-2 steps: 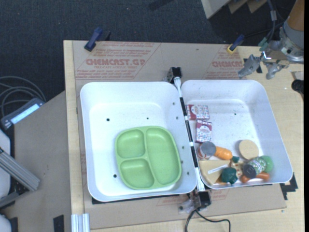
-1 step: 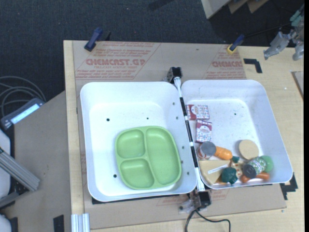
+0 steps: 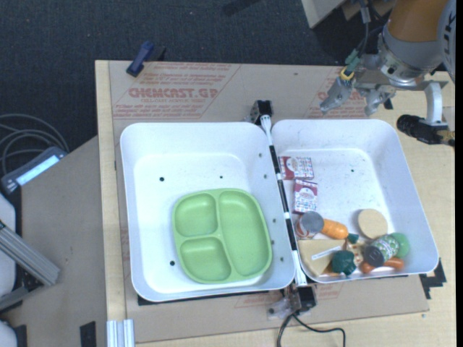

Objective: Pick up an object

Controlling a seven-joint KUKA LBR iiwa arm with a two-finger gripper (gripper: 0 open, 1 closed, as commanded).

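My gripper (image 3: 354, 101) hangs above the bench just past the far rim of the right bin (image 3: 405, 157), open with nothing between its fingers. In that bin, two red-and-white packets (image 3: 296, 167) (image 3: 305, 194) lie along the left wall. At the near end a small tin can (image 3: 311, 224) sits beside an orange carrot (image 3: 335, 230). A tan round disc (image 3: 372, 223), a green bottle (image 3: 384, 249), a dark green toy (image 3: 345, 262) and a tan wedge (image 3: 317, 254) crowd the same corner. All of these lie well below the gripper in the view.
The left bin (image 3: 145, 165) holds a green three-compartment plate (image 3: 221, 235). A blue object (image 3: 141, 58) lies at the bench's far left corner. Black clips (image 3: 261, 110) join the bins at the middle seam.
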